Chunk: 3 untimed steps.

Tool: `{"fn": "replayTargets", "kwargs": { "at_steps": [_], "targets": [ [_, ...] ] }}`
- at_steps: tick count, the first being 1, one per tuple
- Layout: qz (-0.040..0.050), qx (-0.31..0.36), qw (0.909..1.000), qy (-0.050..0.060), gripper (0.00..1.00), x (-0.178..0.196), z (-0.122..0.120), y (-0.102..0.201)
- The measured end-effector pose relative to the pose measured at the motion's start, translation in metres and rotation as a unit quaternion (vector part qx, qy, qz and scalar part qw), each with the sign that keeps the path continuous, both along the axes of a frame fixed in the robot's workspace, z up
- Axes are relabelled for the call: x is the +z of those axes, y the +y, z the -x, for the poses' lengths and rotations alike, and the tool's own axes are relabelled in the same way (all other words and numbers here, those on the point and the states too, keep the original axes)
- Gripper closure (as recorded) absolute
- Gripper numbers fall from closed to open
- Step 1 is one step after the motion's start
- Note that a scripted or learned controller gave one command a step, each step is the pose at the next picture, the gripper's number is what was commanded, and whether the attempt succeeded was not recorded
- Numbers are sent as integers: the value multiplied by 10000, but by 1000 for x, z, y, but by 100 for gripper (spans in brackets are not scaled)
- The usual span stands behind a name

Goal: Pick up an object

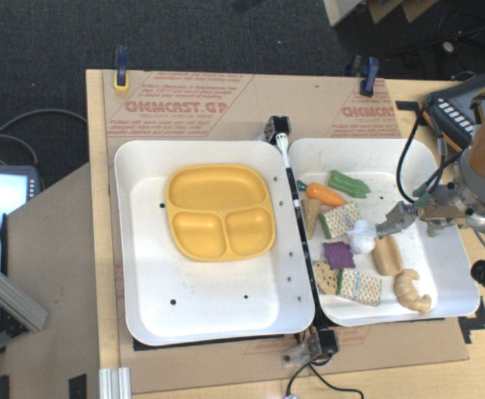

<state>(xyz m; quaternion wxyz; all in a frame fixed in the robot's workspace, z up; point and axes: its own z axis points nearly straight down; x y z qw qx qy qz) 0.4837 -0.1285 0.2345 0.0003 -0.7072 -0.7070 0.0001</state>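
Observation:
The right bin [452, 266] holds several toy foods. An orange carrot [324, 194] and a green bean pod [349, 183] lie at the back. A speckled cracker [340, 220], a white lump [361, 239] and a purple piece [338, 255] sit in the middle. A tan roll [386, 256] and a croissant [413, 292] lie nearer the front right, with two more crackers [357, 287] in front. My gripper [394, 222] hangs low over the right bin, just right of the white lump and above the tan roll.
The left bin [143, 256] holds a yellow divided plate [221, 210]. A black divider [291, 198] separates the two bins. Cables [413, 173] loop over the right bin's back corner. Blue clamps [368, 76] hold the cardboard base at the far edge.

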Motion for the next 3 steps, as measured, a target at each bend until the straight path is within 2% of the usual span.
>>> {"fn": "replayTargets", "kwargs": {
  "at_steps": [1, 2, 3],
  "targets": [
    [-2, 12, 10000, -6, 0, -156, -24, 36],
    [11, -8, 10000, -35, 100, -139, -24, 33],
    [-6, 43, 10000, -68, 100, -44, -67, 94]
  ]
}}
